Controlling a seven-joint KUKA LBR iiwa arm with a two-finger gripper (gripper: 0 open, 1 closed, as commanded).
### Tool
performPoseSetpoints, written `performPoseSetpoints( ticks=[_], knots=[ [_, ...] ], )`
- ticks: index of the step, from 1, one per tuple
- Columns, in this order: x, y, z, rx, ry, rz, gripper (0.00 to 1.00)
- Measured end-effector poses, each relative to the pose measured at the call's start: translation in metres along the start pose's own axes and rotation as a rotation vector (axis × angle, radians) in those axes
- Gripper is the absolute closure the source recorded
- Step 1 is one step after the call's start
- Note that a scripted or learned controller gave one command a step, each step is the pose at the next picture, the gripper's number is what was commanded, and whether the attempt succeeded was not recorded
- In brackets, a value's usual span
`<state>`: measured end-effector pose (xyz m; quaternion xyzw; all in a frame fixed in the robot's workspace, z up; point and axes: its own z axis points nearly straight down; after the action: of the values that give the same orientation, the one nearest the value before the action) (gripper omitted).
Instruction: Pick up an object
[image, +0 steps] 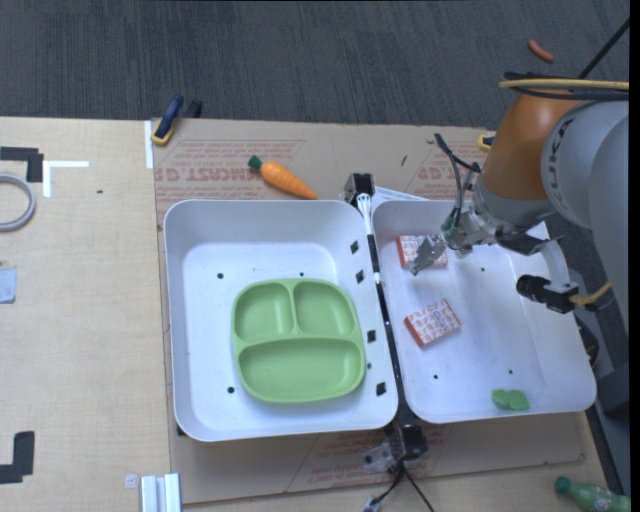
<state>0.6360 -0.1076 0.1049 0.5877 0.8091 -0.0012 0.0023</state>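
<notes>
Two small red-and-white printed packets are seen in the right bin (560, 385). One packet (432, 323) lies flat and askew near the bin's middle; the other packet (410, 249) lies near the far left corner. A small green object (511, 400) rests by the near rim.

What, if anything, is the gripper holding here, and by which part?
Cannot be told. The gripper is low in the right bin, at the edge of a red-and-white packet, but nothing is visibly between its fingers.

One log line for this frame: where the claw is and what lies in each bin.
claw: right bin, over far red-white packet | also there: second packet, green piece | left bin: green divided plate
</notes>
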Motion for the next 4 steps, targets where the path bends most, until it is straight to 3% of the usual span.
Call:
performPoseSetpoints(
  ticks=[1,2,4],
  knots=[
    [0.059,0.044,-0.088,0.001,0.004,0.115,0.00],
    [0.085,0.012,-0.088,0.000,0.005,-0.331,0.00],
    [0.085,0.012,-0.088,0.000,0.005,-0.330,0.00]
  ],
)
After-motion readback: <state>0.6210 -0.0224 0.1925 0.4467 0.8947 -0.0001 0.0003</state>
